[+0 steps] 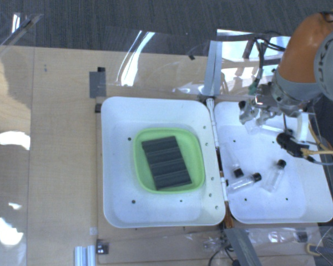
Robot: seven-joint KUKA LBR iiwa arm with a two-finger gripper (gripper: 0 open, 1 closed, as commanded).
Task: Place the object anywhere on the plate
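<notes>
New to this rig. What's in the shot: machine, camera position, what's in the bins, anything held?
One fixed camera looks down at a slant on a bench with two shallow white bins. The grey arm with the orange band is a KUKA iiwa robot reaching in from the right; its gripper hangs over the right bin, and I can't tell whether it holds anything. The left bin holds a green plate with a dark ribbed block lying on it. In the right bin lie small clear vials with black caps, loose on the floor.

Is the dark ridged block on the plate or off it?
On it. The dark ridged block lies flat inside the green plate, within the left bin.
</notes>
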